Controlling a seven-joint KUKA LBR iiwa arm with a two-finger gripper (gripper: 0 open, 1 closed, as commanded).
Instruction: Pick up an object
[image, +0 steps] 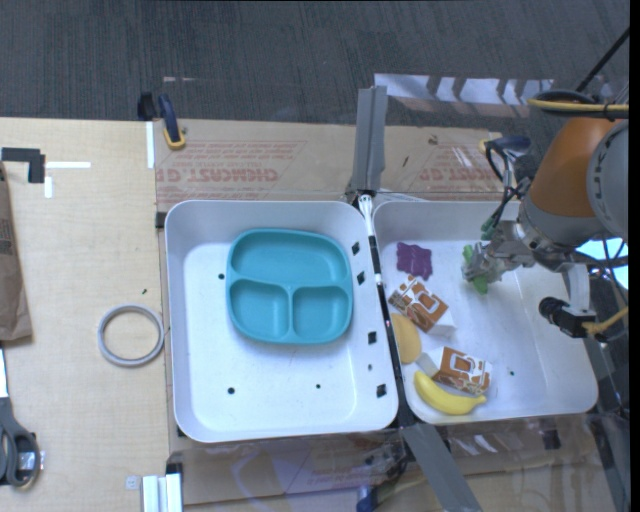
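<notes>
My gripper (480, 266) hangs low over the back of the right bin (540, 395), with the orange-banded arm behind it to the right. A small green object (481, 283) sits right at the gripper's tip; whether it is held I cannot tell. To the left of the gripper lies a purple piece (413, 259). Near the bin's left wall are an orange-and-white carton (420, 303) and a yellow piece (406, 339). A banana (447, 398) lies at the front beside a second carton (464, 370).
The left bin (190, 380) holds a teal divided plate (290, 286). A grey divider post (368, 140) stands between the bins at the back. On the wooden bench to the left lie a tape ring (131, 333) and scissors (15, 455).
</notes>
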